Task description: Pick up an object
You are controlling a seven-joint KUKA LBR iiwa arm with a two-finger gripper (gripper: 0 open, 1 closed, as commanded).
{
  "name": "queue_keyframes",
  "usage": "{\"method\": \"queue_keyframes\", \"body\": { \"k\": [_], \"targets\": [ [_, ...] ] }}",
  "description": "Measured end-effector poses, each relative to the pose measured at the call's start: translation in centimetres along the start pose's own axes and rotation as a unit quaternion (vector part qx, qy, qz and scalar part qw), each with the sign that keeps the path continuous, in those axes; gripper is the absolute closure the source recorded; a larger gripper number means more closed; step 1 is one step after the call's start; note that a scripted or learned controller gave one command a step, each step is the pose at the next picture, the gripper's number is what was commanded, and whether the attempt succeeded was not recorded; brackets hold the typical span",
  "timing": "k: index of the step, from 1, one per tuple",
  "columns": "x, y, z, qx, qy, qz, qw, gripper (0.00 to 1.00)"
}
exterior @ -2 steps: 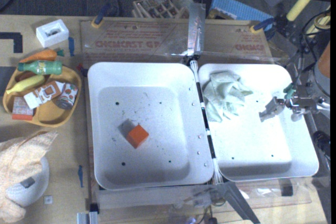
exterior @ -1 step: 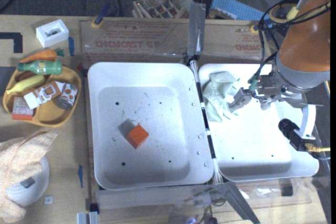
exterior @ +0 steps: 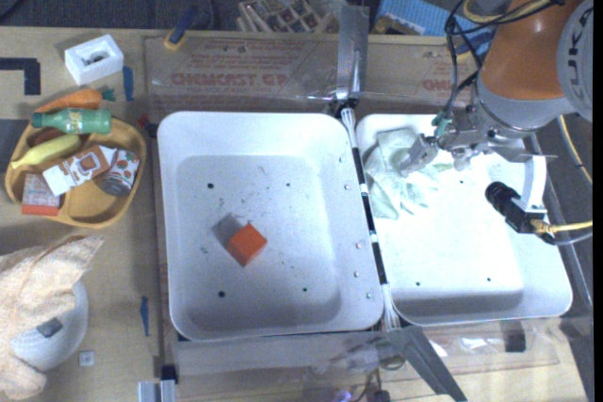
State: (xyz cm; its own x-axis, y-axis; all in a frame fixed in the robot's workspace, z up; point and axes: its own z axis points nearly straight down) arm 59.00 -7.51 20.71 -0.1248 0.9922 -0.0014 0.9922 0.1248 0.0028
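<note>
Gripper (exterior: pixel 411 157) is hovering over the pale crumpled cloth (exterior: pixel 400 179) in the right bin (exterior: pixel 490 297); we're not able to tell whether it's gripping. We're seeing an orange block (exterior: pixel 248 244) lying in the left bin (exterior: pixel 188 155).

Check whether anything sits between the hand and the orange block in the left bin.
The raised rims where the two shallow white bins meet lie between them. The hand is over a pale crumpled cloth in the right bin; the small orange block lies alone on the left bin's floor.
</note>
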Motion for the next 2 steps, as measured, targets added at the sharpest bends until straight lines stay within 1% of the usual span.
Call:
{"method": "queue_keyframes", "body": {
  "k": [1,2],
  "targets": [
    [-4.9,-0.1,8.0,0.002,0.001,-0.023,0.9997,0.00],
    [-2.7,1.2,11.8,-0.001,0.000,-0.072,0.9974,0.00]
  ]
}}
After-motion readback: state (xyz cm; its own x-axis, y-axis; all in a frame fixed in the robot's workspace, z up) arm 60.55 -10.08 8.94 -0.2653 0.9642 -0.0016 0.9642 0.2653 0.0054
